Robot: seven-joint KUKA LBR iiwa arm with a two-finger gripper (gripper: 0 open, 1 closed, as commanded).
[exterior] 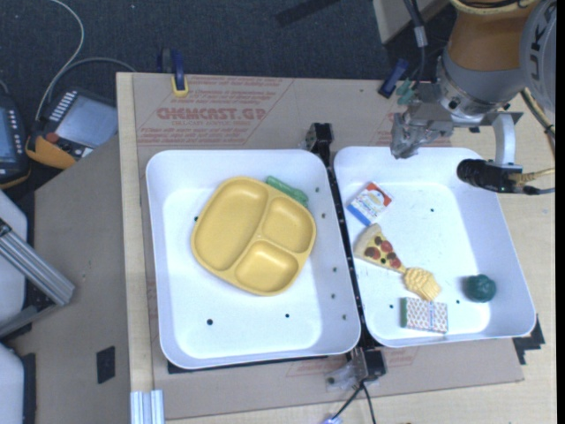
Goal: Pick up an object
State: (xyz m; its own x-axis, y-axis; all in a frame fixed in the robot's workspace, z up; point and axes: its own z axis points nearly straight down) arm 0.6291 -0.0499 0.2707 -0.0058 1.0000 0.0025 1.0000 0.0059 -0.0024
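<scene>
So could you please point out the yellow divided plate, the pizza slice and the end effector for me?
yellow divided plate (253, 234), camera view, central ridge.
pizza slice (379, 248), camera view, topped middle.
end effector (404, 145), camera view, between its fingertips.

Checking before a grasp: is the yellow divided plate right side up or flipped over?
Right side up. The yellow plate lies in the left bin, its three hollow compartments facing the camera.
</scene>
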